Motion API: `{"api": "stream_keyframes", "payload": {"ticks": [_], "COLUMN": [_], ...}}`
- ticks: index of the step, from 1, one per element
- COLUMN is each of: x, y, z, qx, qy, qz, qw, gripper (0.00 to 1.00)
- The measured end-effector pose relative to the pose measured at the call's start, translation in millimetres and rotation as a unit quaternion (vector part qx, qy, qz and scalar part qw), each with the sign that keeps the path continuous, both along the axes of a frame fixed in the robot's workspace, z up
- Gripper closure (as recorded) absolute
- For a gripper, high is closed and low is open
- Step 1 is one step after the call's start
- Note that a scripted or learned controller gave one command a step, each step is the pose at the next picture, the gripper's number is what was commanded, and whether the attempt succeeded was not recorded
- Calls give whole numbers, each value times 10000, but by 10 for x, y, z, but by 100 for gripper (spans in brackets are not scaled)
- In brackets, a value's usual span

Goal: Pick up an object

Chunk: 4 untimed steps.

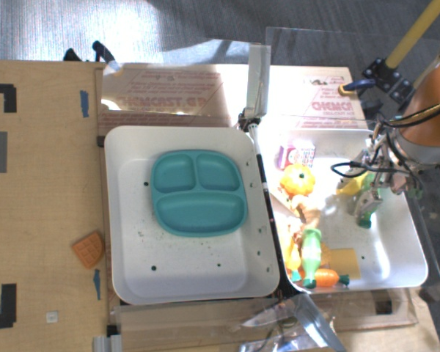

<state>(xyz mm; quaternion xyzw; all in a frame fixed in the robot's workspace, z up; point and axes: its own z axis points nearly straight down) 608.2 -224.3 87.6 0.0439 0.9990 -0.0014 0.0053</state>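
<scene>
Nearest me in the right bin (407, 266) lay the untouched pile: a glossy orange carrot-shaped toy (325, 277), a green-and-yellow plastic piece (310, 248) and a flat tan block (343, 259). Further in sat a rounded yellow toy (298, 181). My hand (367, 205) hung low over the bin's right side, grip state unreadable, so I judged nothing lifted; the left bin (132, 255) held a smooth teal divided plate (199, 193).

Robot lab: cardboard-clad bench (37, 196), two white bins (125, 196), clear shields, cabled arm (425, 116).
</scene>
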Motion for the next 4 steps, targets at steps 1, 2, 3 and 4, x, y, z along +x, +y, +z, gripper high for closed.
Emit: {"api": "stream_keyframes", "payload": {"ticks": [1, 2, 3, 4], "x": [-80, 294, 145, 114], "y": [1265, 256, 6, 15], "z": [20, 536, 12, -1], "qx": [36, -16, 3, 17], "qy": [14, -16, -1, 20], "qz": [515, 456, 335, 186], "qw": [9987, 9990, 9994, 9998], "gripper": [0, 0, 0, 0]}}
